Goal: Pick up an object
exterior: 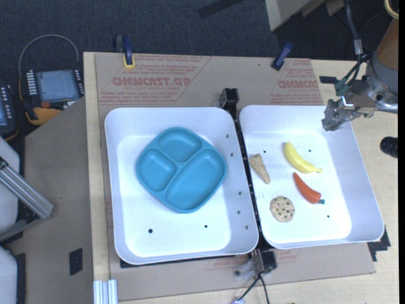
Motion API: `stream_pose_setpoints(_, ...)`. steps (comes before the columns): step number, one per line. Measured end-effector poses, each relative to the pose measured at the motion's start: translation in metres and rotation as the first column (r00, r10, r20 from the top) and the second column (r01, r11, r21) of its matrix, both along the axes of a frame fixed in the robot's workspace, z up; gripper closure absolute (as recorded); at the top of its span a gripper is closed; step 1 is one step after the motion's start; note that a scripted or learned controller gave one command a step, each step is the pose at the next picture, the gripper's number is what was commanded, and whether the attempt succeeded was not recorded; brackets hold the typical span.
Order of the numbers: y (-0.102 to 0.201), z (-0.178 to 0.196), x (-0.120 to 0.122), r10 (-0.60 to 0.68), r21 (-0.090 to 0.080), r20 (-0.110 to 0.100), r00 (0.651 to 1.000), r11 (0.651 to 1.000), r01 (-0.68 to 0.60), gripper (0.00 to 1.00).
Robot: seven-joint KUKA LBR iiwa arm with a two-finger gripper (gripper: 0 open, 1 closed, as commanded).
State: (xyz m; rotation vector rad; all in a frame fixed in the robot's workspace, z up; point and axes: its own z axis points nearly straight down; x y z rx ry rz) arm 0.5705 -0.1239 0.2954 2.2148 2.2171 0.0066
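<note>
The bench carries two shallow white bins; the right bin holds my candidates. The banana lies near that bin's centre, just above the red pepper. It looks like a light, stiff, smooth toy; I would grip across its curved middle. A cookie and cone lie toward the bin's left wall, apart from the banana. My gripper hovers over the bin's upper right rim, holding nothing; whether it is open, I cannot tell. Open floor surrounds the banana.
</note>
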Motion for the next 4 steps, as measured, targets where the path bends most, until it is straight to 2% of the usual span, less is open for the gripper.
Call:
stream_pose_setpoints(1,0.050,-0.015,-0.005,0.004,0.005,-0.011,1.000,1.000,-0.004,1.00)
stream_pose_setpoints(2,0.105,-0.030,-0.009,0.005,0.005,-0.012,1.000,1.000,-0.005,1.00)
stream_pose_setpoints(4,0.203,-0.043,0.013,0.004,0.003,-0.007,1.000,1.000,-0.004,1.00)
